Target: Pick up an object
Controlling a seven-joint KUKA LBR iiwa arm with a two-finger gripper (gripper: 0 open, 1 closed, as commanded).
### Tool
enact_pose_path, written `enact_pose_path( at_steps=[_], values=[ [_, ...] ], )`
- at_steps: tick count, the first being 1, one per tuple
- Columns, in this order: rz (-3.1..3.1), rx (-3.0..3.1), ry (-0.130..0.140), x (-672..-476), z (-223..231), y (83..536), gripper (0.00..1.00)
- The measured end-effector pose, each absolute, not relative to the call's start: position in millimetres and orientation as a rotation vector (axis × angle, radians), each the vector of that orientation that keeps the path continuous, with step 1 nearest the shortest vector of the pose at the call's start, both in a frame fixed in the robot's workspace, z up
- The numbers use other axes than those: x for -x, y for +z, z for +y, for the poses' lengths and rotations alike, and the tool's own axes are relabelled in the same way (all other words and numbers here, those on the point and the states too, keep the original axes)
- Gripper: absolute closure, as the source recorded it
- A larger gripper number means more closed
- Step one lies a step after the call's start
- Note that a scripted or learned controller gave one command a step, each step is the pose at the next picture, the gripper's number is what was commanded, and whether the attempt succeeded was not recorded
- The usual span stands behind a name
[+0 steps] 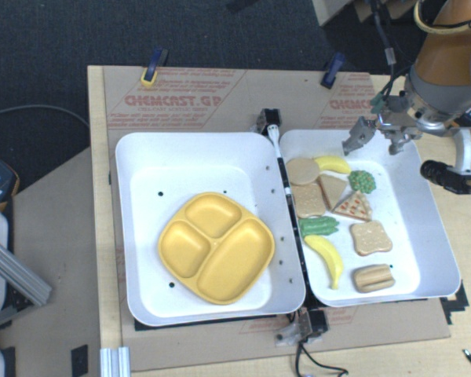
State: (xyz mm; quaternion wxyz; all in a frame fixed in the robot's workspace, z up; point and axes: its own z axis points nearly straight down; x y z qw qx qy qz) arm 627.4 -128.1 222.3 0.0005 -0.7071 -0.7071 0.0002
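Nearest the camera, in the right bin [436, 234], a brown hot-dog bun [373, 277] is seen lying at the front, its long axis running left to right. Just beside it on the left, a yellow banana [327, 258] is laid with its long axis running from upper left down to lower right, its curved tip pointing toward the front rim. A slice of toast [370, 238] is placed just behind the bun, and a green pepper [319, 226] is set right at the banana's upper end.

Further back, a pizza wedge [354, 206] is crowded by bread slices [308, 199], with a head of broccoli [362, 181] just beside it and a second, smaller banana [332, 164] lying nearly crosswise behind. The toys are packed closely here, several touching.

In the left bin [133, 210], a yellow divided plate [216, 246] with three compartments is seen resting alone.

At the far end, the gripper [383, 138] is held above the back rim of the right bin, its fingers [357, 138] spread apart, with nothing pinched between them. The orange band [449, 49] of the arm is seen above it.
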Motion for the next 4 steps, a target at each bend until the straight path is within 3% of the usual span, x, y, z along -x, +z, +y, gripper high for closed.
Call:
enact_pose_path(
  at_steps=[1, 2, 4],
  values=[
    [-2.225, 2.209, -0.001, -550.0, -41.8, 259.2, 0.0],
    [-2.222, 2.22, -0.001, -553.4, -46.9, 267.6, 1.0],
    [-2.226, 2.222, -0.007, -554.7, -46.2, 288.0, 1.0]
  ],
)
